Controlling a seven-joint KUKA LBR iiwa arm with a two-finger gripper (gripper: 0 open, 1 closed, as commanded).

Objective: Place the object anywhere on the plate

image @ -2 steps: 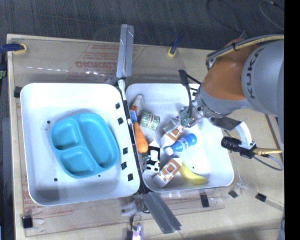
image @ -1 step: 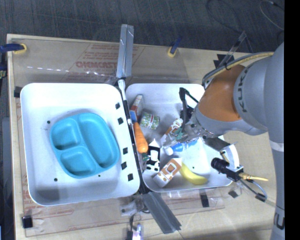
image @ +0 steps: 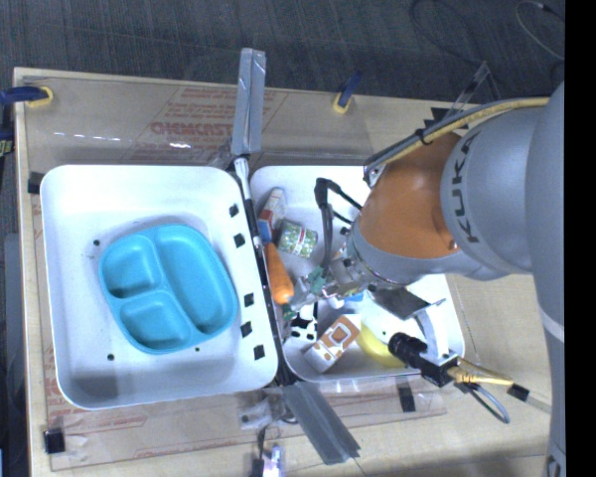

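We see the blue three-compartment plastic plate (image: 166,285) in the left white bin (image: 70,366), bare. Candidate objects, like the orange carrot-shaped toy (image: 279,277), crowd the right white bin (image: 303,182). The gripper (image: 328,276) sits low among them, presumably picking; grip state unclear.

Probably a robotics lab: a big grey arm (image: 497,197) leans over a clamped tabletop (image: 129,107) holding two white bins (image: 70,366), cables trailing, dark carpet (image: 129,18) around.

Position: fixed above the bench (image: 129,117), looking down at a slant.
Coverage: both white bins; left bin (image: 65,296) toward 9 o'clock, right bin (image: 278,182) near centre.
Arm (image: 497,197): enters from 3 o'clock.
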